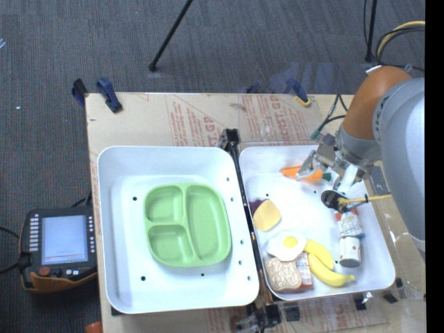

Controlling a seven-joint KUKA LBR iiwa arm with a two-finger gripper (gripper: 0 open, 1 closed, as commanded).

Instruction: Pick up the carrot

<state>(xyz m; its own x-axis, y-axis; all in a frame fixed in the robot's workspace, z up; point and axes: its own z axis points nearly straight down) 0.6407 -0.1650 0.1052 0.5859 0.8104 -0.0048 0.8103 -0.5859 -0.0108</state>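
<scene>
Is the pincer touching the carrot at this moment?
Cannot tell. In the camera view the pincer overlaps the carrot at the right bin's far end, but the slanted angle shows neither contact nor gap plainly.

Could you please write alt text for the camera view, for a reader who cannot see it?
The gripper of a grey and orange arm sits at the carrot near the back of the right bin, which also holds a banana, fried egg and bottle. The left bin holds a green divided plate.
</scene>
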